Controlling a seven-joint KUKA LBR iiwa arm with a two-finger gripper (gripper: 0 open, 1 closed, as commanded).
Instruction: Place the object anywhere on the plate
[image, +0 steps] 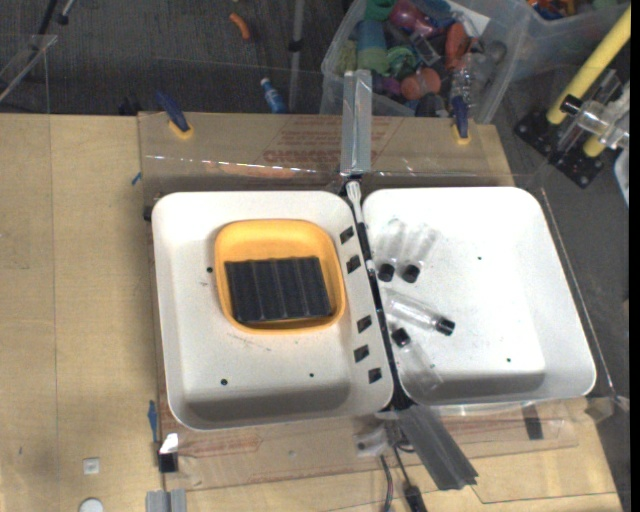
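On the arm's side of the divider (361, 285), in the right bin (520, 215), several small clear vials (422, 319) with black caps lie crowded against the wall. Whether the gripper is released or clenched I cannot tell. The vials look slick and round, so a grasp may slip, send one rolling, or catch two at once. Beyond the divider, the orange plate (278, 232) sits in the left bin (185, 340) with a dark ridged pad (278, 288) on it. The raised walls between the bins must be cleared.
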